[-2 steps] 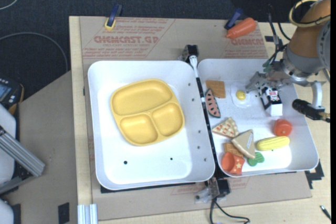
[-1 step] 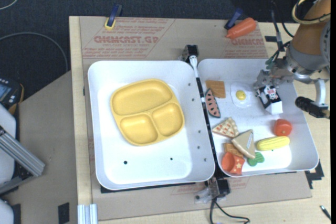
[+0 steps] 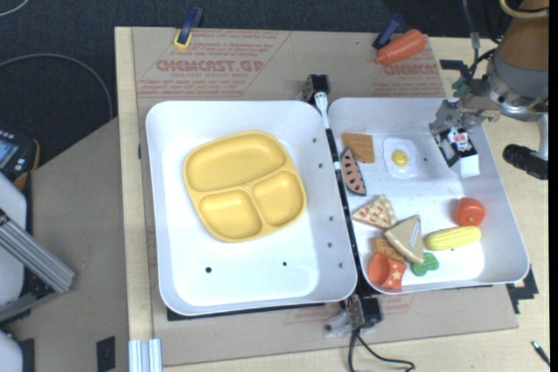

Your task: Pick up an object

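My gripper [image 3: 451, 125] hangs over the far right part of the right bin [image 3: 497, 187], to the right of a toy fried egg [image 3: 400, 158]. Nothing shows between it and the bin floor. Toy foods lie in this bin: a brown cracker [image 3: 358, 147], a watermelon slice [image 3: 352, 174], a pizza slice [image 3: 376, 212], a sandwich wedge [image 3: 406, 238], a red tomato [image 3: 470, 212], a yellow corn cob [image 3: 452, 237] and a red-orange piece [image 3: 384, 271] at the near edge.
The left bin [image 3: 174, 266] holds a yellow divided plate [image 3: 244, 186]. An orange clamp [image 3: 401, 46] and a blue-and-yellow clamp [image 3: 186, 29] sit on the board's far edge. A black fitting [image 3: 317, 87] marks the gap between the bins.
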### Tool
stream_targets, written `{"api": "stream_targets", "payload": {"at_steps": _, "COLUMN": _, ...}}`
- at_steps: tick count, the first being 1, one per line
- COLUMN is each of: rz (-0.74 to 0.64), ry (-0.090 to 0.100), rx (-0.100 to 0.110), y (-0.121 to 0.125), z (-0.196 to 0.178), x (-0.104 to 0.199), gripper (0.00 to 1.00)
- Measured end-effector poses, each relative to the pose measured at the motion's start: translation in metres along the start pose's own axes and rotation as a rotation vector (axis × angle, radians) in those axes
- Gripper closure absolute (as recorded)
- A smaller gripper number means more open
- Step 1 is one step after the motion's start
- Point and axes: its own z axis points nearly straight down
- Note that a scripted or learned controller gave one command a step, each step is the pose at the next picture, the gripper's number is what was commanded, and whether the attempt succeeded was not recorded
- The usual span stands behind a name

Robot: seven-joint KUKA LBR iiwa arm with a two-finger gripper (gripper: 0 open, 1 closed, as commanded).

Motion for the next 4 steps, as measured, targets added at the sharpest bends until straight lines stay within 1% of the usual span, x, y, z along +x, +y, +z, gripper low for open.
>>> {"api": "stream_targets", "payload": {"at_steps": 1, "rz": 0.000, "ry": -0.001, "rx": -0.001, "y": -0.002, "z": -0.064, "x": 0.003, "gripper": 1.00}}
{"api": "stream_targets", "payload": {"at_steps": 2, "rz": 0.000, "ry": 0.000, "rx": 0.001, "y": -0.001, "z": -0.083, "x": 0.003, "gripper": 1.00}}
{"api": "stream_targets", "payload": {"at_steps": 3, "rz": -0.003, "ry": 0.005, "rx": 0.010, "y": -0.016, "z": -0.072, "x": 0.054, "gripper": 1.00}}
{"api": "stream_targets", "payload": {"at_steps": 4, "rz": -0.004, "ry": 0.006, "rx": 0.011, "y": -0.036, "z": -0.068, "x": 0.109, "gripper": 1.00}}
